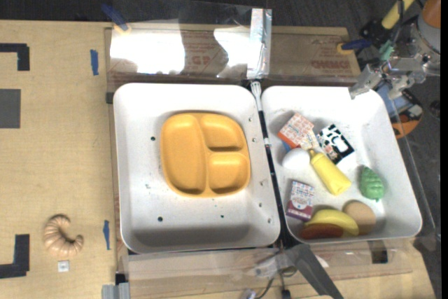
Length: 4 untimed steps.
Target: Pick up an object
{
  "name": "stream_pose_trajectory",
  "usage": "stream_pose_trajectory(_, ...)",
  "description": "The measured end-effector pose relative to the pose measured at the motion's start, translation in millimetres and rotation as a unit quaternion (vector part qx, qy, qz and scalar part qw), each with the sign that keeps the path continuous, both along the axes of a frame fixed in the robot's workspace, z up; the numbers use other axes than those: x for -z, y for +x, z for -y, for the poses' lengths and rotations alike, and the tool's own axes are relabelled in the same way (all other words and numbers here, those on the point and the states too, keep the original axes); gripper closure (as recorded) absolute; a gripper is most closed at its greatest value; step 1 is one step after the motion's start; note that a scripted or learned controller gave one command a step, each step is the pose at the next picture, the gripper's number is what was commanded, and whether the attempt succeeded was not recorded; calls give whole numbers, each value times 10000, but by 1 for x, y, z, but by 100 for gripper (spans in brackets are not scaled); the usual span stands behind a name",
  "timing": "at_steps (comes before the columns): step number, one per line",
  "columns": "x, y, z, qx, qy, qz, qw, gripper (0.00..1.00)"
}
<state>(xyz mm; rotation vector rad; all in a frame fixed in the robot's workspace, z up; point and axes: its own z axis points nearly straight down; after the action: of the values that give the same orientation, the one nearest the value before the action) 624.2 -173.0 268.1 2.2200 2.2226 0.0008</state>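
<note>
Objects for picking lay crowded in the right bin point(399, 143): a yellow bottle point(328, 172) slanted across the middle, touching a white egg-like piece point(295, 157) on its left side, a small orange-and-white carton point(296, 130) and a black-and-white box point(336, 143) just above, a green lumpy fruit point(372, 183) near the right wall, a purple-printed carton point(302, 198) toward the front, and a banana point(331, 221) beside a tan round item point(360, 214) against the front wall. The left bin point(133, 171) held a yellow divided plate point(205, 153), and a curled tan pastry point(62, 234) sat on the bench well apart from both bins. The gripper point(392, 73) hung above the right bin's far corner, and whether it was open or closed could not be told. Nothing appeared between its parts. A good pick probably meant choosing something with room around it; the green fruit looked the most isolated, whereas the bottle and its 3 neighbours were packed tightly. Descending straight and centred should have reduced the chance of nudging adjacent pieces.
</note>
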Motion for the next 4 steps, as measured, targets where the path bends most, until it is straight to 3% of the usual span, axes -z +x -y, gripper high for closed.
stream_pose_trajectory(1, 135, -15, 16, 1348, 1, -19, 9909, 0)
stream_pose_trajectory(2, 156, -43, -40, 2747, 15, 129, 9614, 0)
stream_pose_trajectory(3, 102, -52, -17, 2261, -1, 18, 9741, 0)
stream_pose_trajectory(4, 154, -59, -6, 2781, 27, 99, 9605, 0)
